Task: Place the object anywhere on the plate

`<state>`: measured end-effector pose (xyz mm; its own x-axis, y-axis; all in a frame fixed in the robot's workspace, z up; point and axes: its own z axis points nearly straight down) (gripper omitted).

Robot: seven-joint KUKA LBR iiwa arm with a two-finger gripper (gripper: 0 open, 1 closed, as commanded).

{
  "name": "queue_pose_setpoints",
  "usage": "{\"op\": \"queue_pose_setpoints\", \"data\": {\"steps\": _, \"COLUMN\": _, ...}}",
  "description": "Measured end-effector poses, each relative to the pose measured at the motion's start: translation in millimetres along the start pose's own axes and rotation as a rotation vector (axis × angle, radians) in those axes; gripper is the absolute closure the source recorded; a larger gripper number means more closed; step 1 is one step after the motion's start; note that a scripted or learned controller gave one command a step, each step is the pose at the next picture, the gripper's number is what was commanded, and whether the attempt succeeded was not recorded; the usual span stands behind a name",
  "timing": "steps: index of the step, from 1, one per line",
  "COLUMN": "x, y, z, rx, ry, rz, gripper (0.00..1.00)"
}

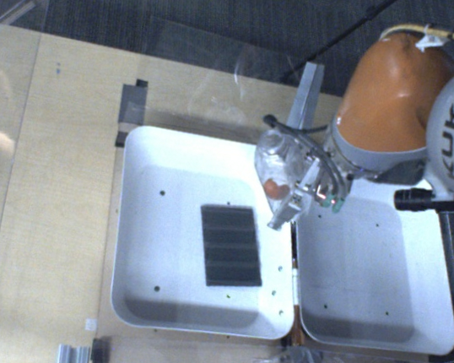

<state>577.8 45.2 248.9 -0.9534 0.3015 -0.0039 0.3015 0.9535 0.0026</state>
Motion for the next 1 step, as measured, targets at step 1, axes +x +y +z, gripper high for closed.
{"op": "queue_pose_setpoints", "data": {"steps": 1, "x": -46.7, "y": -14.2, "z": -15.5, "rx": -0.002, "ry": -0.006, "rz": -0.342, "gripper": 1.0}}
